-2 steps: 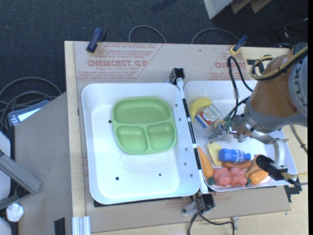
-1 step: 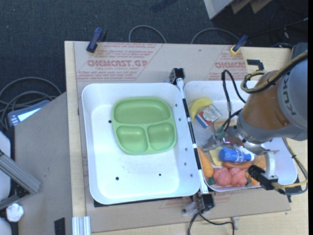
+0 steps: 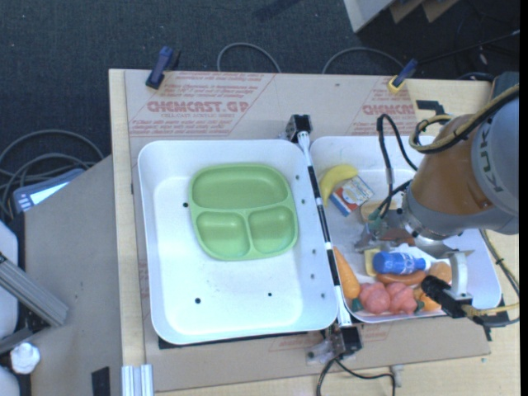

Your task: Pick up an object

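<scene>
My gripper hangs low inside the right bin, under the grey and orange wrist. Just below it lies a blue bottle with a white cap. A pink lumpy toy rests in front of the bottle, and an orange carrot lies along the bin's left wall. Behind the gripper, at the back of the bin, sit a yellow banana and a small white and red packet. The wrist hides what is directly beneath the gripper.
The left bin holds a green divided plate. A black-edged rim separates the two bins. An orange piece lies right of the bottle. Cables trail over the bin's back edge.
</scene>
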Robot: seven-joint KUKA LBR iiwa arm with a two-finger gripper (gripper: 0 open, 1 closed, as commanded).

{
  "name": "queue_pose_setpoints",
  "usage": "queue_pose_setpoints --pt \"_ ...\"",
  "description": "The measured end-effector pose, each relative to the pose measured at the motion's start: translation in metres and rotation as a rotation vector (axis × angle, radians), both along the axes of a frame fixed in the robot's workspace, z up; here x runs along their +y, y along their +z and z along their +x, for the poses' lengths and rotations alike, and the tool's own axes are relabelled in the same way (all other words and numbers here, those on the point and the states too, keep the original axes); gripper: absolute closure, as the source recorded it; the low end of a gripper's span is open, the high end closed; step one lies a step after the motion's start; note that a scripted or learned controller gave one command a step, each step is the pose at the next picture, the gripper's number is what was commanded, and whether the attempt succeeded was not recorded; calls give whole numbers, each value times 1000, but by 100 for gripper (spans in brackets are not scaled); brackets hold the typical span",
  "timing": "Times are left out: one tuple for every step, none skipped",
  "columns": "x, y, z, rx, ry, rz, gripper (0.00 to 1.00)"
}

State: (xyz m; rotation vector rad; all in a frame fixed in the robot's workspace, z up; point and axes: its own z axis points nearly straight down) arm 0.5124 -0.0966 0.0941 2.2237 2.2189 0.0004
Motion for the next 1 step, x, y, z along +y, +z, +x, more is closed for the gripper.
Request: queue_pose_setpoints --pt "59 92 41 0 3 0 100"
